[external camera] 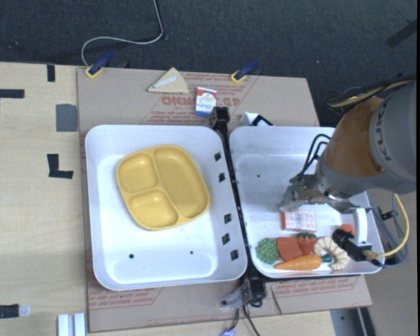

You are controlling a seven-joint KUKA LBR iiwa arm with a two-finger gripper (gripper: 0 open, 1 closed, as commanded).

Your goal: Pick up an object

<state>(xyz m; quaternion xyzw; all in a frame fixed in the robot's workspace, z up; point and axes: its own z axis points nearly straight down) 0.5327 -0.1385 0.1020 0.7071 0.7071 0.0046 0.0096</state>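
**Mira:** Dark carpet runs behind the bench, and a sheet of cardboard (280, 96) lies under both bins. The left bin (101, 257) carries a yellow divided plate (162, 186). The right bin (266, 145) has everything else crowded into its near corner.

**Jon:** Which one is it going for?

**Mira:** Probably the small flat packet (299, 220), red and white, lying just under the gripper (299, 196). The gripper sits low over the bin floor, right at the packet's far edge. Whether the claw is spread or pressed together, I cannot tell; the wrist hides it.

**Jon:** How would that packet handle?

**Mira:** Light, I'd judge, and thin, likely card or foil that bends. Lying flat, it offers little to pinch, so the fingers would need to straddle its short sides and scrape close to the floor.

**Jon:** Anything easier?

**Mira:** The toy carrot (298, 262) and the green piece (267, 250) beside it look rounder and stiffer, better for a squeeze, though they touch their neighbours. A white ring-shaped toy (331, 249) rests at the carrot's right end.
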